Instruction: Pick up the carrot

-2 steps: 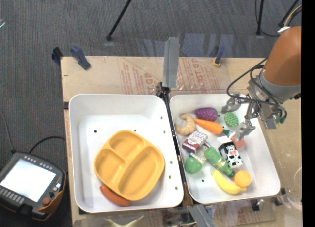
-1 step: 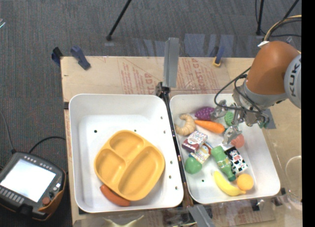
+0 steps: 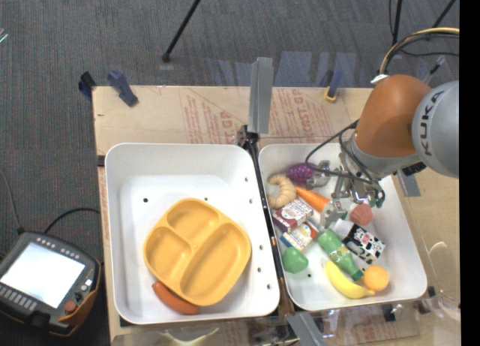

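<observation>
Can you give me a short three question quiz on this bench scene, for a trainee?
1. True or false: the yellow divided plate lies in the left bin.
2. Which bin holds the carrot: A left, B right?
3. What fruit lies beside the orange at the right bin's front?

Key: 1 true. 2 B; the carrot lies by the gripper. 3 The banana.

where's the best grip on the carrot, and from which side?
Judging by its pose, grip the carrot across its thick middle, coming straight down from above. It lies flat, long axis running upper-left to lower-right, so span its narrow width. Its lower-right end runs under the tool, and the small box crowds its lower-left side, so the upper-left half is freer.
</observation>
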`<state>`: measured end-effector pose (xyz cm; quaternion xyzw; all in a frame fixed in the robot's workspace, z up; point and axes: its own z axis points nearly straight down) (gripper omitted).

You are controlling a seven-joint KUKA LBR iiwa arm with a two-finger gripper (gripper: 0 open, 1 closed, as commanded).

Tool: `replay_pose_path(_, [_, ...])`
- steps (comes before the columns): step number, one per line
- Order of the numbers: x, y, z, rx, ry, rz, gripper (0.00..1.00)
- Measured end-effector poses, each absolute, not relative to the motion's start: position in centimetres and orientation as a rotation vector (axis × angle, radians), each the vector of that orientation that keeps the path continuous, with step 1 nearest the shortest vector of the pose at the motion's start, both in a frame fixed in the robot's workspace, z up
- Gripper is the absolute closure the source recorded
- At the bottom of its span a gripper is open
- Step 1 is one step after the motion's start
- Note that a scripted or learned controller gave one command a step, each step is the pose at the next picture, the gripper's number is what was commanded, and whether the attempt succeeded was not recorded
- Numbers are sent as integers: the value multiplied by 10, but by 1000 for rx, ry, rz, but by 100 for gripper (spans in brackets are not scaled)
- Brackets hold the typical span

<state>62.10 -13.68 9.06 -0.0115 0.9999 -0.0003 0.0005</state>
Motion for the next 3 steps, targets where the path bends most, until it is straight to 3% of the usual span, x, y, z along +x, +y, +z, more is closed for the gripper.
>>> replay_pose_path(1, [582,-102,88,177,3136,2,0])
replay_pose_path(2, [580,-82,88,391,3118,2,0])
replay_pose_path(3, [577,-84,87,-171,3138,3,0])
